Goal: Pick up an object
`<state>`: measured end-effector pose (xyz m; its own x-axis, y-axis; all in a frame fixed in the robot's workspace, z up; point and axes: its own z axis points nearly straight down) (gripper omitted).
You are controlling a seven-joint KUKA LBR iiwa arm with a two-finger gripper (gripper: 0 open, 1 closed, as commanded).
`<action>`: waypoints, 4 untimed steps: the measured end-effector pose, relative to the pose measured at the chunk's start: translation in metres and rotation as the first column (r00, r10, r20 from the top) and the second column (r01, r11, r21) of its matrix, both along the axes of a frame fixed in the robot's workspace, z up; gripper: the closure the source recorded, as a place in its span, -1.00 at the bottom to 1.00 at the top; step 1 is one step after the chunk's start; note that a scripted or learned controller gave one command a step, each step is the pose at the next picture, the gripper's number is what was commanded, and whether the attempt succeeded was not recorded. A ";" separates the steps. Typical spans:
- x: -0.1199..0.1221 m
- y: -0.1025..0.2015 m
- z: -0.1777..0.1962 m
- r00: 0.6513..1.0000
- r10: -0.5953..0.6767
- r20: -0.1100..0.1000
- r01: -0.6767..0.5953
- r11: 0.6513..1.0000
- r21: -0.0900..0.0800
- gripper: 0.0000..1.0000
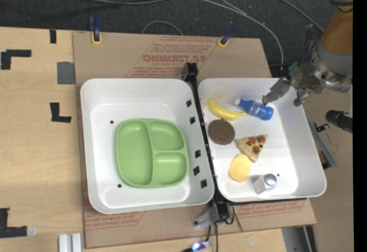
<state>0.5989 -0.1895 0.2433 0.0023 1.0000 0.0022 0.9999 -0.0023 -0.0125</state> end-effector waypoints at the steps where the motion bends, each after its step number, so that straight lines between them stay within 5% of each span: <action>1: 0.002 0.001 0.006 1.000 0.004 0.010 -0.004 1.000 -0.002 -1.00; 4: 0.008 -0.010 -0.162 1.000 0.004 0.010 -0.004 1.000 -0.004 -1.00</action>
